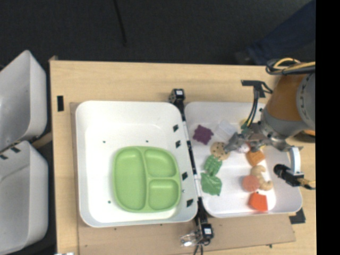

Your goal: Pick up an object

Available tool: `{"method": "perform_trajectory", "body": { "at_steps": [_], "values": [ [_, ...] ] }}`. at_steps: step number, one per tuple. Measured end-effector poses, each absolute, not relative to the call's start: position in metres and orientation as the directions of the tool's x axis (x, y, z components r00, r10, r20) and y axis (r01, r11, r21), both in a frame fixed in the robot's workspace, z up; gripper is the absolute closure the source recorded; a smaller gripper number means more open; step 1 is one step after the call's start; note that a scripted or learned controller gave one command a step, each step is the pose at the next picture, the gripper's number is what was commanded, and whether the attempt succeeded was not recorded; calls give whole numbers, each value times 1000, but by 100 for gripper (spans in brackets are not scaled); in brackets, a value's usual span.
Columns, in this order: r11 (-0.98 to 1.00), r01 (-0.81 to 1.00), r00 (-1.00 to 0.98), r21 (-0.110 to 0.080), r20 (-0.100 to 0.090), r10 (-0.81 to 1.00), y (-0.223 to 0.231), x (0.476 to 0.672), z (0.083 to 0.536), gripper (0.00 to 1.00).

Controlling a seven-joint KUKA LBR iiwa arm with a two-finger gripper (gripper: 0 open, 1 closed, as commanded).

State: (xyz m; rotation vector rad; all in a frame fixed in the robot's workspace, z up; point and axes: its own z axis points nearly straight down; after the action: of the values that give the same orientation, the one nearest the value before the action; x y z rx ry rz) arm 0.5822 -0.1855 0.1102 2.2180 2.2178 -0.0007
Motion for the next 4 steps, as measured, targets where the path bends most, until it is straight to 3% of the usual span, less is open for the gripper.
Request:
{"method": "perform_trajectory", "body": {
  "at_steps": [1,2,4],
  "values": [
    [-2,1000,2,11,-4,1000,-187,586,107,0],
    [-5,1000,5,8,-4,1000,-188,585,115,100],
    [2,1000,-2,5,-2,1000,-192,596,220,100]
  ]
}}
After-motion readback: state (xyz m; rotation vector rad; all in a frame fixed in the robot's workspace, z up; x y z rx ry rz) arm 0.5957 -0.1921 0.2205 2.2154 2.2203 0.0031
